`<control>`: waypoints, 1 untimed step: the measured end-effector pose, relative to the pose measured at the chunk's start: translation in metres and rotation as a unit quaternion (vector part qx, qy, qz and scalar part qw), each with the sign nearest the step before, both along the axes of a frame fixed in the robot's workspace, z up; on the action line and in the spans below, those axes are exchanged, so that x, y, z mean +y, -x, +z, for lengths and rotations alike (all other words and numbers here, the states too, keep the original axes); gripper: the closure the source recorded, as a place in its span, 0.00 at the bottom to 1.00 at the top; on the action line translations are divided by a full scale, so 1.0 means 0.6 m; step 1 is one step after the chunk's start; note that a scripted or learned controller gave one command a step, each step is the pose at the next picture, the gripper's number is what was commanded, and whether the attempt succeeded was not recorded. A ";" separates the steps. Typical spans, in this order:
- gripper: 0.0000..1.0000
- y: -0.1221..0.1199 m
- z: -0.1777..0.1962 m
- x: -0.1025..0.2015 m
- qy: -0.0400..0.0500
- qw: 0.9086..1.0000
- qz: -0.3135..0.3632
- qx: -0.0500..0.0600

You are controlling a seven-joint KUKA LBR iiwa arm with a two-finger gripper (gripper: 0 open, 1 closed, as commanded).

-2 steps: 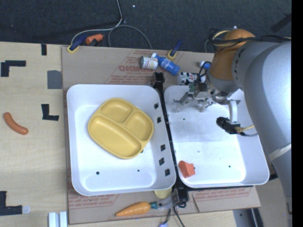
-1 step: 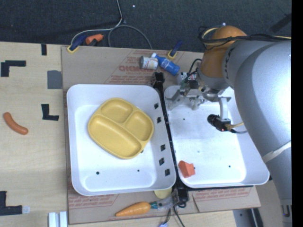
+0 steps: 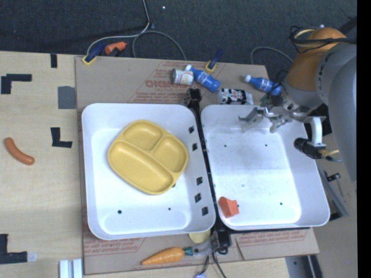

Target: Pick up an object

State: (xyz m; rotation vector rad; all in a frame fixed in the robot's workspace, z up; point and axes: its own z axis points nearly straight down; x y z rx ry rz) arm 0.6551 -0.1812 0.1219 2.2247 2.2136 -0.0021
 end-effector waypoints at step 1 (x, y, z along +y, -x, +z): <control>0.00 0.174 -0.061 0.057 0.000 1.000 0.002 -0.001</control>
